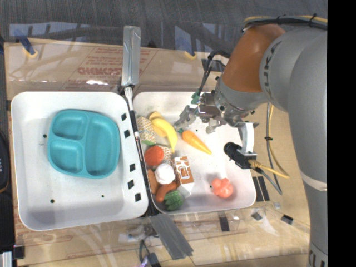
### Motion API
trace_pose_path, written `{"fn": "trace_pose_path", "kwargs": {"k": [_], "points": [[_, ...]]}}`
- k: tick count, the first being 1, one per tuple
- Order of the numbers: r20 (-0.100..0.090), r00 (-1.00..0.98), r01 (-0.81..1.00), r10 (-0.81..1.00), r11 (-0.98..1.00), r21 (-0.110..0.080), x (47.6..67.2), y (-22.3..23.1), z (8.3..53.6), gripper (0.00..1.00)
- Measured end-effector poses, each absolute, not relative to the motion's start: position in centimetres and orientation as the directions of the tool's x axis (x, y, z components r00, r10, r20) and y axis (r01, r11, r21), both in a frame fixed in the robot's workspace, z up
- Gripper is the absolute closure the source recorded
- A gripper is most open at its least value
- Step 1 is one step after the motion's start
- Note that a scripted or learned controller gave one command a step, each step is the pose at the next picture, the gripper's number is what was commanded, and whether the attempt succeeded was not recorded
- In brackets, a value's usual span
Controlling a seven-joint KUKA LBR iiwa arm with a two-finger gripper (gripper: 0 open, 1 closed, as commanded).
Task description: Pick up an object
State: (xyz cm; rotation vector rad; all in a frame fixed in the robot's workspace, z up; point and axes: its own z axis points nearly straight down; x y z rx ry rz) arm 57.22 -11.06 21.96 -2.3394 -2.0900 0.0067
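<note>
At the near edge of the right bin [245, 200] lie the broccoli [173, 200] and a pink toy [223, 188]; further in lies the carrot [196, 141], just below the gripper [194, 117]. It seems in the approach step, holding nothing; I cannot tell how the gripper stands. Next it must descend onto the carrot. Beyond lies the brown bench [67, 60], then dark floor [111, 1].

Right bin [245, 196] holds toy foods. Carrot [196, 141] orange, lying slantwise mid-bin, tip toward lower right. Banana [165, 129] yellow, curved, just left of carrot, beside mesh-textured item [146, 128] at divider wall. Tomato [154, 154] below banana, white ball [164, 173] under it, small carton [183, 170] to its right. Broccoli [173, 200] at front edge. Pink-red fruit [223, 188] apart, lower right.
</note>
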Motion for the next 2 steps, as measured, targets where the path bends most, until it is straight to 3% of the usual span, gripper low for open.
{"fn": "trace_pose_path", "kwargs": {"k": [1, 2], "points": [[0.000, 0.112, 0.994, 0.994, -0.112, -0.006, 57.2, -11.1, 22.0, 0.00], [0.001, -0.089, 0.996, 0.996, 0.089, -0.004, 59.5, -14.3, 10.1, 0.00]]}}
